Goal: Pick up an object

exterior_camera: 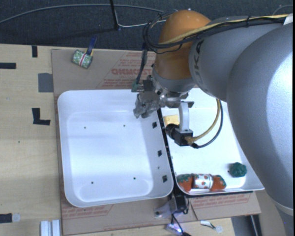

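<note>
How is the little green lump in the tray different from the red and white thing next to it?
The green lump is small, roundish and all one dark green colour; the red and white thing is long, with a white middle, orange-red ends and a bit of green at one tip. The lump sits a little higher in the picture, close to the tray's right edge; the long thing lies flat along the near wall. Both rest in the right-hand white bin.

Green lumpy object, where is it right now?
In the camera view the green lumpy object lies in the right bin, near its front right corner, just right of the red and white item along the front wall.
</note>
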Tool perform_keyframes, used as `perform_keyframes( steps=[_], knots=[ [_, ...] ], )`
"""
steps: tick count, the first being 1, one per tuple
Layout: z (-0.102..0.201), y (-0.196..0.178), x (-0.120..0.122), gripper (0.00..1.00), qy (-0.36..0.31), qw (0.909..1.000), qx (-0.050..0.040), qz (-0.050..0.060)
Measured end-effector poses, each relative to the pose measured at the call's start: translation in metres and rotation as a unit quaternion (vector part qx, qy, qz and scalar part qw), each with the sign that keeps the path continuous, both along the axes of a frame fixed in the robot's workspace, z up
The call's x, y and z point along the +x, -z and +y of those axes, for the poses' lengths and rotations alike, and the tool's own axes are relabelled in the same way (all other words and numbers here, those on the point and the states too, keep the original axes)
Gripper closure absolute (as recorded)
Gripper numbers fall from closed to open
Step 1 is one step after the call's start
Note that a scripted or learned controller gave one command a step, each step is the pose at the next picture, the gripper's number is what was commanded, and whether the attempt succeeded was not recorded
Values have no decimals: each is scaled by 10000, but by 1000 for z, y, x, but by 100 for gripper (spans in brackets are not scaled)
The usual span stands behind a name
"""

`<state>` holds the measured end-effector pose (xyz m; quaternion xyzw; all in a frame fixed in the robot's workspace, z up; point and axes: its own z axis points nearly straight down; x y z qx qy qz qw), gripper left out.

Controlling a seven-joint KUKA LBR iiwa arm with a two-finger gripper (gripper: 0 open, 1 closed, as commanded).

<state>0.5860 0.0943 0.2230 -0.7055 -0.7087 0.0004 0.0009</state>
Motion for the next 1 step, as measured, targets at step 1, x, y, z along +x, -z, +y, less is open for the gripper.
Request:
perform_keyframes(
  steps=[1],
  knots=[
    [-2,-1,0,0,20,10000,-4,-5]
  ],
)
